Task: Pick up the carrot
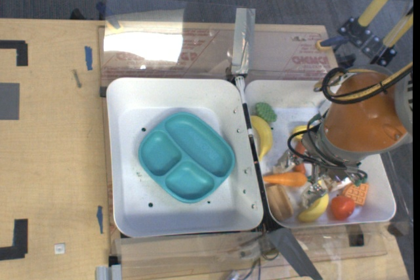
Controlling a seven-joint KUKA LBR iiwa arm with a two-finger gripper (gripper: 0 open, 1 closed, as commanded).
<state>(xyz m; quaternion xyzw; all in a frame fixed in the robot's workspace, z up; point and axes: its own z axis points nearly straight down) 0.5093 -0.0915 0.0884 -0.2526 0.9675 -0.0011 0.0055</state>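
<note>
The carrot (284,178) is orange and lies roughly level in the right bin (384,210), near its left wall. My gripper (316,184) hangs low over the bin under the arm's orange band (359,116), just to the right of the carrot's thick end. Cables and the wrist hide where the gripper meets the carrot, so I cannot tell whether they touch.
Around the carrot lie a banana (263,135), a green broccoli piece (266,111), a brown bread roll (280,202), a lemon (314,208), a tomato (341,208) and an orange waffle piece (357,193). A teal divided plate (187,155) sits in the left bin (125,108).
</note>
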